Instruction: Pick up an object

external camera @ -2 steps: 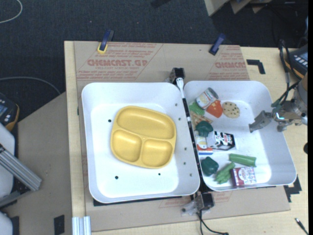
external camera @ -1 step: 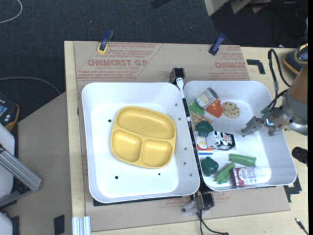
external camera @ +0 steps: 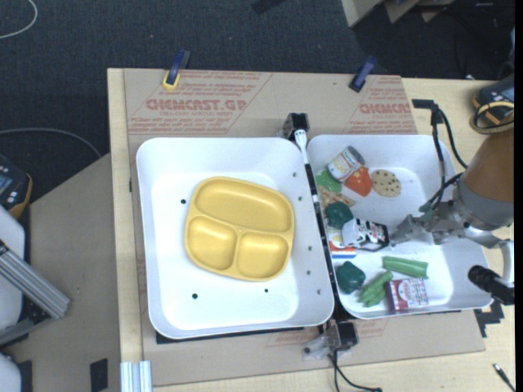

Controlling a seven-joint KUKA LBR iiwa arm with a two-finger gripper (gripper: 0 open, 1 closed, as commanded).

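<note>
The right bin (external camera: 409,147) holds several small toy foods. Among them are a tin can (external camera: 347,161), a red-orange piece (external camera: 359,183), a cookie (external camera: 386,183) and a dark green lump (external camera: 337,215). A white, black and red packet (external camera: 364,233) lies mid-bin. My gripper (external camera: 402,231) hangs low over the bin's middle right, its tip pointing left, just right of that packet. Nothing shows held in it. Nearer the front lie a light green stick (external camera: 404,265), a dark green piece (external camera: 350,276), a green pod (external camera: 374,288) and a red box (external camera: 406,294).
The left bin (external camera: 163,170) holds a yellow divided plate (external camera: 239,227). The arm's grey body with its orange band (external camera: 490,182) overhangs the right bin's right edge. Clamps (external camera: 297,126) sit where the bins meet, and a cable (external camera: 437,137) runs along the back right.
</note>
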